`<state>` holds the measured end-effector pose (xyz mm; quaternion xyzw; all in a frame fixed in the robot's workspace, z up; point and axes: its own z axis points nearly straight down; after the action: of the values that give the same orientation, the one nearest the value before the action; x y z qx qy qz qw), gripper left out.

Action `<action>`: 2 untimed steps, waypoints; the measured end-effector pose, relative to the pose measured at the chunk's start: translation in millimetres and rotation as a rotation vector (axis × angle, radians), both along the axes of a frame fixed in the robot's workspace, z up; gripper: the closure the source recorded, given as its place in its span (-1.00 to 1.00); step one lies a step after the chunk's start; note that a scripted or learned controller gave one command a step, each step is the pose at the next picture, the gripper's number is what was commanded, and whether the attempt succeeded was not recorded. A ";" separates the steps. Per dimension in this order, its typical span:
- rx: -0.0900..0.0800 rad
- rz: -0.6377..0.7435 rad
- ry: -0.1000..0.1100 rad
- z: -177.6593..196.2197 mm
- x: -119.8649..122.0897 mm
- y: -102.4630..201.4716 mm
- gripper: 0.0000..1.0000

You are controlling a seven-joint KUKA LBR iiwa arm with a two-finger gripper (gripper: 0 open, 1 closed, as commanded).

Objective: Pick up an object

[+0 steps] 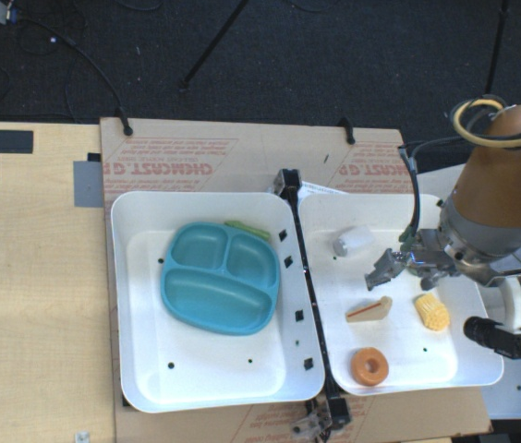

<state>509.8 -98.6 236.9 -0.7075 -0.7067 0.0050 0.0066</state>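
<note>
At the far left, the pale wooden counter (30, 284) is seen, with dark patches near its upper edge. The left bin (140, 367) is occupied by a teal divided plate (221, 278), lying flat toward the bin's middle, and a sliver of something green (249, 229) is glimpsed at the plate's upper rim (what it is cannot be told). A black divider (299, 284) is set between the two bins.

In the right bin (427, 372), a small pale object (351, 241) is found near the upper left, a tan wedge (370, 311) lies near the middle, an orange ring (369, 365) rests by the lower wall, and a yellow corn cob (432, 312) is placed to the right of the wedge. The hand (382, 270) is held above the wedge and just left of the corn; nothing is seen between its fingers, and how far they are parted cannot be told. The grey arm (491, 201) is extended in from the right.
</note>
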 end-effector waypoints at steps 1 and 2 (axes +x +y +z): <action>-0.002 0.002 -0.011 4.9 2.1 -0.2 -1.00; 0.000 0.001 -0.004 -42.6 4.3 -3.9 -1.00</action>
<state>514.1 -102.5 194.2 -0.7071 -0.7071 0.0037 0.0054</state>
